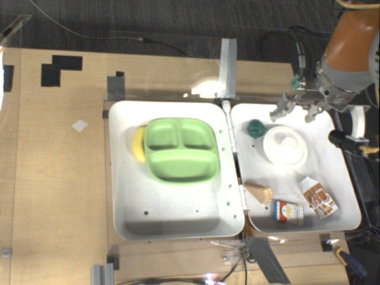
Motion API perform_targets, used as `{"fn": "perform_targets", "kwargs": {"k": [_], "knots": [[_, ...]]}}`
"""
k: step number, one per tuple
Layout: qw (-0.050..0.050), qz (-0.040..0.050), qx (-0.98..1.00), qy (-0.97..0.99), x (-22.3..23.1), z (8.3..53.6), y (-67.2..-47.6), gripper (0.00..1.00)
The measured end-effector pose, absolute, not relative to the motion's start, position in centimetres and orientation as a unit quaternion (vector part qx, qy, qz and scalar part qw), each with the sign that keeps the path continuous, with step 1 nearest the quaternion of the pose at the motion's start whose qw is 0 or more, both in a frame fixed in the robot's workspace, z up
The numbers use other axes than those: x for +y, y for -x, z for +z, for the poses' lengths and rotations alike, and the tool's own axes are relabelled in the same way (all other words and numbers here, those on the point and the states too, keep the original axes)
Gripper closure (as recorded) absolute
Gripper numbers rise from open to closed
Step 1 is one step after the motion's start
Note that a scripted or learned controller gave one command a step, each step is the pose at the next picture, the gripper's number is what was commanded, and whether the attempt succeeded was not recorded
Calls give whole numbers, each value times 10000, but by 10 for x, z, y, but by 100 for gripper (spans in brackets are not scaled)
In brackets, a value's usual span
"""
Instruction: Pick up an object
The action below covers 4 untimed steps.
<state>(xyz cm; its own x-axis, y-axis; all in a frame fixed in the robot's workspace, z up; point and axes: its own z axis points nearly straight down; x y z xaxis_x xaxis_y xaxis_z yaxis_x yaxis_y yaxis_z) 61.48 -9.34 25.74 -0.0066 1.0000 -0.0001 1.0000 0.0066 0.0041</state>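
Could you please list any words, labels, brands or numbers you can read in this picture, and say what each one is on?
No text can be read.
Small can: its label has printing, too blurred to read.
Brown and white packet: it bears markings, too small to make out.
Green divided tray: plain, no lettering.

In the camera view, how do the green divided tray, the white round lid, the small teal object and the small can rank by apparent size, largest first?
1. Green divided tray, clearly the largest.
2. White round lid.
3. Small can, lying on its side.
4. Small teal object, though it looks close to the can, so these last two are uncertain.
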Motion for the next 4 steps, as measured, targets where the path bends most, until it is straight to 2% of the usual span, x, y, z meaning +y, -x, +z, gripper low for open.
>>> {"fn": "perform_targets", "kwargs": {"k": [1, 2, 3, 4], "knots": [[24, 16, 7686, -6398, -108, 226, -616, 0], [26, 19, 7565, -6540, -87, 104, -649, 0], [38, 27, 7470, -6648, -82, 260, -670, 0], [14, 9, 7384, -6744, -103, 139, -659, 0]]}}
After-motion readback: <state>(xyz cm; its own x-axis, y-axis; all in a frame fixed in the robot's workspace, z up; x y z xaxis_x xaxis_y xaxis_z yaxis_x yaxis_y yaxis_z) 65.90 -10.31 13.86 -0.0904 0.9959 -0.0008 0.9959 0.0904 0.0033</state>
